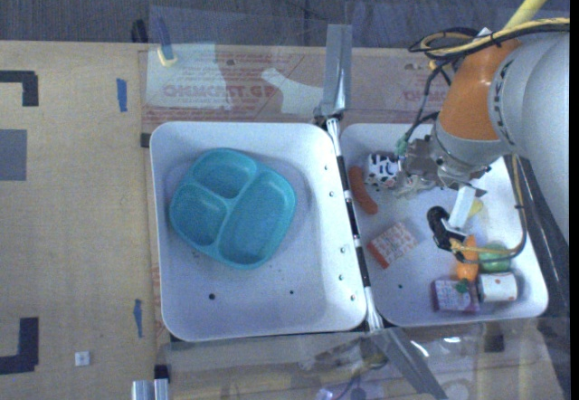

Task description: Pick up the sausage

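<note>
The sausage (363,190), a short reddish-brown link, lies in the right bin (534,299) close to its left wall, pointing slantwise toward the front. My gripper (409,181) hangs low over the bin's back half, a little to the right of the sausage and apart from it. A small black-and-white cow-patterned toy (384,166) sits between the sausage and the gripper, just at the gripper's left side. Nothing is seen held.
A blue divided plate (233,205) rests in the left bin (271,308). In the right bin lie a pink packet (393,243), an orange item (464,269), a green item (494,255), a small can (499,286) and a purple box (452,296).
</note>
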Robot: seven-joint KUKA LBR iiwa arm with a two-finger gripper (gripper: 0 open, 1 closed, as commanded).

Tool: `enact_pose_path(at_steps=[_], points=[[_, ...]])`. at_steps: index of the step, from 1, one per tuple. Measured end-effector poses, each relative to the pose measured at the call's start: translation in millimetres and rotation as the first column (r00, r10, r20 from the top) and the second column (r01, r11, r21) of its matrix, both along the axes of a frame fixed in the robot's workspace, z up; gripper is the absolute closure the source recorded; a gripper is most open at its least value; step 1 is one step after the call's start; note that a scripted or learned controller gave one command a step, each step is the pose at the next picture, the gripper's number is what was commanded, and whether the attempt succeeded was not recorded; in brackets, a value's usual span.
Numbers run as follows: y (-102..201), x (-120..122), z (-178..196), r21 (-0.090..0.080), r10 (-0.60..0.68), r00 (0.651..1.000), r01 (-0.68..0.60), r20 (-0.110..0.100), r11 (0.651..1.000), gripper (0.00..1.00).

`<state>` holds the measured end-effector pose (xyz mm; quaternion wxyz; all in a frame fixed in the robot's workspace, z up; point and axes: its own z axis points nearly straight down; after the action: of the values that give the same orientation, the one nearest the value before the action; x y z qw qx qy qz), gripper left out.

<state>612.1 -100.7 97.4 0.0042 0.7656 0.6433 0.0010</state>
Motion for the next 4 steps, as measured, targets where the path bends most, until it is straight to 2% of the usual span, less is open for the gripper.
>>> enact_pose_path(at_steps=[1,2,3,4], points=[[88.7,33.6,156.8,0.003,-0.457,0.890,0.457,-0.009,0.890,1.00],[89.0,33.5,156.7,0.003,-0.457,0.890,0.457,-0.010,0.890,0.00],[46.5,-38.0,162.9,0.003,-0.362,0.932,0.362,-0.013,0.932,0.00],[47.1,-37.1,171.3,0.001,-0.360,0.933,0.360,-0.015,0.933,1.00]])
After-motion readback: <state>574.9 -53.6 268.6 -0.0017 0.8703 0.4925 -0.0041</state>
